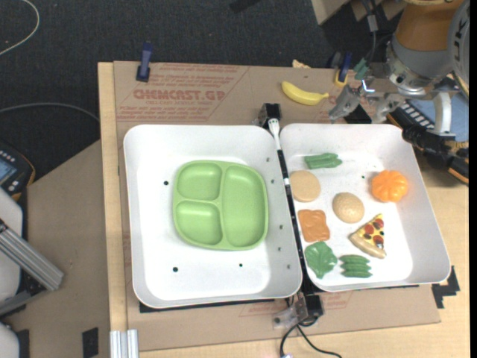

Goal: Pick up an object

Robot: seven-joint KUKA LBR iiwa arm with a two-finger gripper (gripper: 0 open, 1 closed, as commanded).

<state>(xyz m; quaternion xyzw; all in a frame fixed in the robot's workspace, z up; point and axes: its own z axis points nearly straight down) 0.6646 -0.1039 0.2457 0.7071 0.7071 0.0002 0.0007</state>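
One fixed overhead camera, angled down onto both bins [141,200]

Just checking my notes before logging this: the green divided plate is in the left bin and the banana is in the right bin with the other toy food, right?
Not quite. The camera view shows the banana lying on the brown board behind the right bin, not in it. The green divided plate is in the left bin, as you said.

Arm [426,21] was a thick rounded tube w/ a broad orange band, pale grey shell below it. Under that sat a grey flanged wrist ring, approx. circular. The gripper [356,95] end was bare silver metal, small brackets & angular bits, w/ a touch of teal/green on one fitting. Dark cables ran alongside the upper section. Markings too small to read.
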